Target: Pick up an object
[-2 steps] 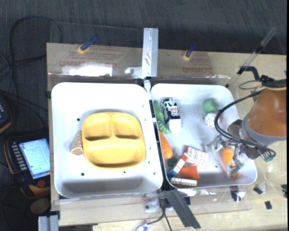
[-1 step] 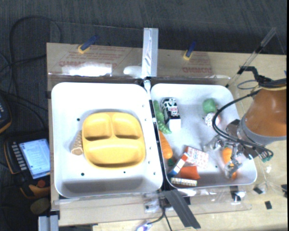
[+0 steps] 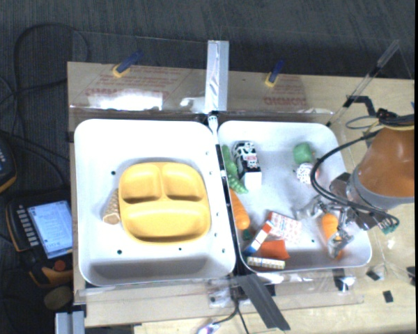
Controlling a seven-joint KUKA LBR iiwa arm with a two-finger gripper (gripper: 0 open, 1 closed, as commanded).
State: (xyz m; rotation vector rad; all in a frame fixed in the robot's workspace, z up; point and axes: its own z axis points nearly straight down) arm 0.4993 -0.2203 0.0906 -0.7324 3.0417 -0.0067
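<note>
You've got the arm (image 3: 390, 165) coming in from the right, orange band over the right bin (image 3: 334, 134); gripper (image 3: 340, 232) sits low at that bin's right side, near the front corner; an orange obj (image 3: 328, 224) is right at the fingertips, but can't tell if the claw is open, closed or gripping it; too cluttered w/ cables. Rest of right bin: green obj (image 3: 304, 151) at back, black-and-white box (image 3: 246, 156), carrot-like piece (image 3: 240, 213) by the divider, red-and-white box (image 3: 281, 227) near centre front. Left bin (image 3: 90, 186) holds a yellow divided tray (image 3: 164, 200); tan cone (image 3: 111, 209) touches its left edge.
</note>
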